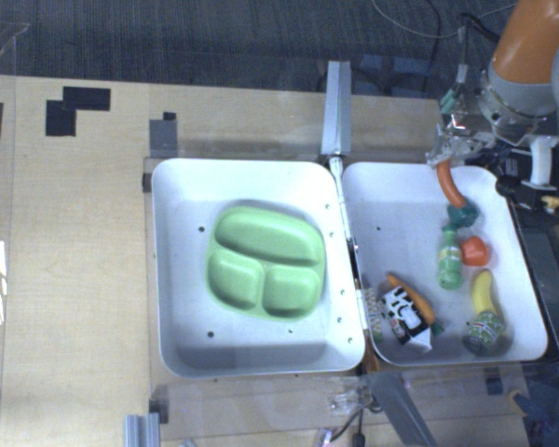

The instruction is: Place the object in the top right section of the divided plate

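The gripper (444,154) is hanging over the far edge of the right bin (391,203) with the top of an orange carrot (450,186) pinched between its fingers, the carrot's green end (461,216) dangling just above the bin floor. By my reading the pickup is being made but the placing is all left: the green divided plate (265,261) is sitting in the left bin (182,250) with nothing lying in its top right section. A black-and-white packet (406,313) is showing a printed pattern, but no writing is coming through legibly.
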Action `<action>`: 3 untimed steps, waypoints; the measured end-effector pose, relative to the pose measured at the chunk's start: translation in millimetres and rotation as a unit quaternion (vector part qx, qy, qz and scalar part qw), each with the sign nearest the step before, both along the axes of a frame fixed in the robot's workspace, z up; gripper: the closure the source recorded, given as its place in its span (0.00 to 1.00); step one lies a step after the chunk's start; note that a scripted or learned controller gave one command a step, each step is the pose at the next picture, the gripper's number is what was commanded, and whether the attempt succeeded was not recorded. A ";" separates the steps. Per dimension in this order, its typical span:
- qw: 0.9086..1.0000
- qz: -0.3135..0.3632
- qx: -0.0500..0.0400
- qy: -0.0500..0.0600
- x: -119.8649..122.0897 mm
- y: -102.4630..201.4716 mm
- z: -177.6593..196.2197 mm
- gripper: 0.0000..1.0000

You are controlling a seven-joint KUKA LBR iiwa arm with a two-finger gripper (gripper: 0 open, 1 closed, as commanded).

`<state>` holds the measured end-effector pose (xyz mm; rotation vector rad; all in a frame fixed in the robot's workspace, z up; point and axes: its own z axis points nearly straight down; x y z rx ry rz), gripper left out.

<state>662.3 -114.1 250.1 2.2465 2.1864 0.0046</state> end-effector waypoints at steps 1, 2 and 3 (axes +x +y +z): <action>1.000 0.003 -0.001 -0.004 1.8 0.9 12.2 1.00; 0.987 0.162 0.000 0.000 7.7 68.7 10.6 1.00; 0.989 0.146 0.000 -0.001 7.6 41.4 69.8 1.00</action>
